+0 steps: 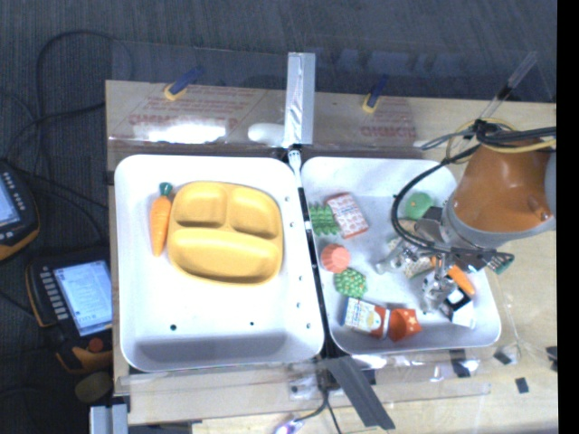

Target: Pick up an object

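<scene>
The right bin (470, 337) holds several toy food items. A small red-and-white box (347, 214) lies beside a green leafy piece (321, 217), with a pink round piece (336, 259) and a green dotted piece (351, 283) below them. At the front lie a small carton (361, 314) and a red piece (403, 324). A green ball (417, 205) sits near the back. My gripper (432, 277) hangs low over the right side of this bin, next to an orange piece (460, 283). The arm's orange band (500, 193) hides the bin's right part.
The left bin (145, 324) holds a yellow divided tray (226, 231) and a toy carrot (160, 220) along its left side. A raised divider (308, 242) separates the bins. Black cables (407, 197) loop off the wrist above the right bin.
</scene>
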Robot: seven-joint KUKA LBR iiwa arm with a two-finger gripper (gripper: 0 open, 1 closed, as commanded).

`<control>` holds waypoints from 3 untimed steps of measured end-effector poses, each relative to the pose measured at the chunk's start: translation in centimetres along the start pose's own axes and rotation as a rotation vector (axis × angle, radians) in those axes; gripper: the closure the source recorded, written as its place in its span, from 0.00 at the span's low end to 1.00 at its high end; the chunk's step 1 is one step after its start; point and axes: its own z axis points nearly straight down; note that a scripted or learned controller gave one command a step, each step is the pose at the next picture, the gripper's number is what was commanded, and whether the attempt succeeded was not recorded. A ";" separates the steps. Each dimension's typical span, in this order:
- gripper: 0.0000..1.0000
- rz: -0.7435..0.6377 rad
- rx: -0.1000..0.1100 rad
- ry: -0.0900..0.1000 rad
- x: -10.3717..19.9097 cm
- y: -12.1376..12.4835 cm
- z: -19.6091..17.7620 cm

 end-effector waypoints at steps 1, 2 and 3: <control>1.00 0.000 -0.002 0.003 0.0 0.0 -0.8; 1.00 0.136 0.014 0.000 0.6 3.9 -0.3; 1.00 0.166 0.009 0.002 -8.4 1.7 -0.1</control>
